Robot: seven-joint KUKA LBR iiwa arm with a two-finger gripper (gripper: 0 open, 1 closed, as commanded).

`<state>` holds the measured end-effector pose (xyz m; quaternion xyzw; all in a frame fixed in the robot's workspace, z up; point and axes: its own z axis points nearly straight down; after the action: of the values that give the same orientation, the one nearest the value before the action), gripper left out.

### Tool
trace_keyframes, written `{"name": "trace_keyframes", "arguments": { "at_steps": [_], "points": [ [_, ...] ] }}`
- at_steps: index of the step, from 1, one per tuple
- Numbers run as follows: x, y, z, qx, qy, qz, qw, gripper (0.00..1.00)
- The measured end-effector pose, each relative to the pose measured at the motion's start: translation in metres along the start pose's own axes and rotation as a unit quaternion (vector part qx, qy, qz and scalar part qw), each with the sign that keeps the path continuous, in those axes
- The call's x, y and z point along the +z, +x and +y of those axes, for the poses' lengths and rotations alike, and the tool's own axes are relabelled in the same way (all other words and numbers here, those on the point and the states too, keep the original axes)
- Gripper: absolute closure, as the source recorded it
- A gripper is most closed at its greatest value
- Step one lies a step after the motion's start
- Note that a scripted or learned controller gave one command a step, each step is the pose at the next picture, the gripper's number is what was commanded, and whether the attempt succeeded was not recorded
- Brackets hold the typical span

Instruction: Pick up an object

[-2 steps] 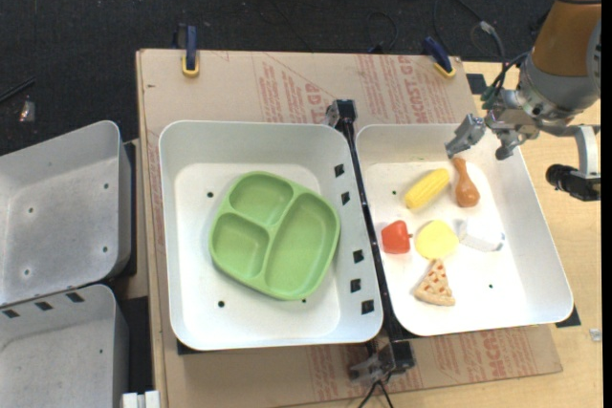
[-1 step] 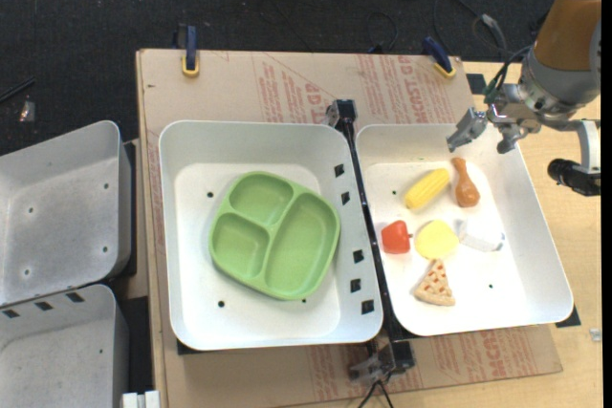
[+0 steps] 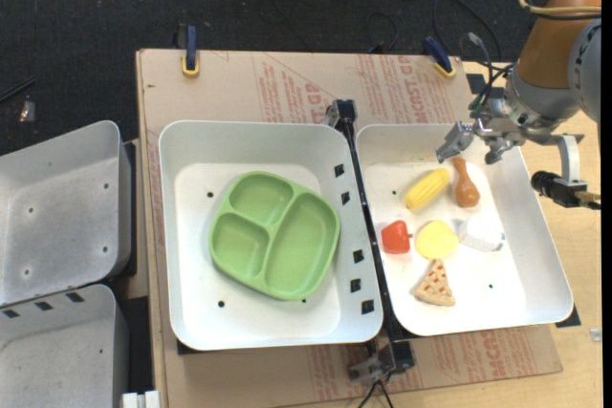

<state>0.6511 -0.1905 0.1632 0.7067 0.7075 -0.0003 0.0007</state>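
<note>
Nearest the camera in the right bin (image 3: 550, 287) lies a pizza slice (image 3: 435, 285), with a yellow round piece (image 3: 436, 239) just beyond it and a red piece (image 3: 396, 236) beside that on the left. A clear or white piece (image 3: 481, 234) sits to the right of the yellow one, too faint to name. Farther back lie a corn cob (image 3: 426, 189) and a brown drumstick (image 3: 465, 183), close together. The left bin (image 3: 182, 301) holds a green divided plate (image 3: 275, 234).

The hand (image 3: 475, 144) hangs over the far edge of the right bin, just beyond the drumstick's far end, with its two fingers spread apart and nothing between them. The arm (image 3: 559, 43) reaches in from the far right.

As far as this shows, no object is picked up: every piece lies on the bin floor. By my reading the task is at its start or approach. The drumstick and corn lie closest to the hand and seem the likeliest targets; descent, closing and lift all remain.
</note>
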Motion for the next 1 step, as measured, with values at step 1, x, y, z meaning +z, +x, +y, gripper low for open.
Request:
{"name": "trace_keyframes", "arguments": {
  "at_steps": [1],
  "points": [
    [0.0424,-0.0027,-0.0007,0.001,0.001,0.000,1.0000,0.00]
  ]
}}
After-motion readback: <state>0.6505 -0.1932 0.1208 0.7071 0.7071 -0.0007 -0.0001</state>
